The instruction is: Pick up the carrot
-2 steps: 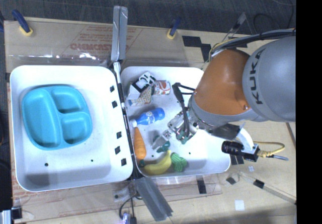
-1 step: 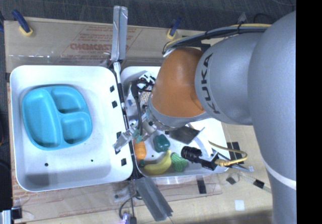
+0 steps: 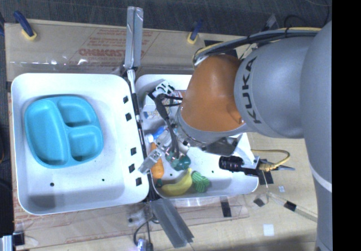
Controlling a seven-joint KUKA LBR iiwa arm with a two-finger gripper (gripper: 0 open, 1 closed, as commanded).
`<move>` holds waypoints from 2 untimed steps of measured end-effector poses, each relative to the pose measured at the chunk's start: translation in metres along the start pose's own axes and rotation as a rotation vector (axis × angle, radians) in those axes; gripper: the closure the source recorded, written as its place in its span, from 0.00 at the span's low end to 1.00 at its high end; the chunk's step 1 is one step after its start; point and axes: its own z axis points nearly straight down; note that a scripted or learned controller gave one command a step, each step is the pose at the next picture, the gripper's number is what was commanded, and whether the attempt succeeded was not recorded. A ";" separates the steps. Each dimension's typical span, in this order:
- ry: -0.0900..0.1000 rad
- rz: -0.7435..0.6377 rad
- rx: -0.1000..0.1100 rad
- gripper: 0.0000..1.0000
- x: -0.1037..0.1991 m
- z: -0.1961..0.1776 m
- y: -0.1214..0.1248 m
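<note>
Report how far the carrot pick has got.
Done: the arm has reached into the right bin, and the pincer sits low by the left wall, right at the carrot. In hand: closing on the carrot; whether the pincer actually grips it cannot be judged. Left: a confirmed grasp and the lift, since the carrot lies in the bin beside the banana.

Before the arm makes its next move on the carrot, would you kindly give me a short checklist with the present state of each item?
1. Carrot located in the right bin, by its left wall: ok.
2. Gripper positioned just above the carrot: ok.
3. Carrot seen between the fingers: cannot tell; the view is too cluttered there.
4. Room around the carrot: not ok; the banana lies right beside it, with a green item beyond.
5. Blue tray in the left bin, away from the work: ok.
</note>
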 end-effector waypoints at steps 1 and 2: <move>-0.001 -0.385 -0.001 0.00 -0.033 0.000 -0.038; -0.002 -0.416 -0.001 0.00 0.022 0.000 0.027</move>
